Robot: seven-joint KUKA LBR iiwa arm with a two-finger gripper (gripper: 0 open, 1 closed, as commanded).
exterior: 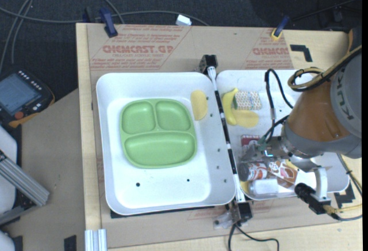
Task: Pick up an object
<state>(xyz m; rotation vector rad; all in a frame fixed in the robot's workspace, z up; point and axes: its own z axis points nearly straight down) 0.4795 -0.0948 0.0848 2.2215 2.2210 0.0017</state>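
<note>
My gripper (256, 159) hangs low over the front left part of the right bin (253, 78), at the end of the orange-banded arm (316, 120). Right under and beside it lies a red and white packet (271, 172), with a white object (264, 187) just in front. A small red item (249, 141) sits behind the gripper. Farther back in this bin are a yellow banana (229, 105), a pale yellow piece (248, 120) and a speckled block (248, 100). I see nothing lifted between the fingers.
The left bin (115, 186) carries a green divided plate (158, 133) and a pale yellow piece (199, 105) by its right wall. A black rail (221, 123) runs between the bins. Cables (273, 91) loop over the right bin's back.
</note>
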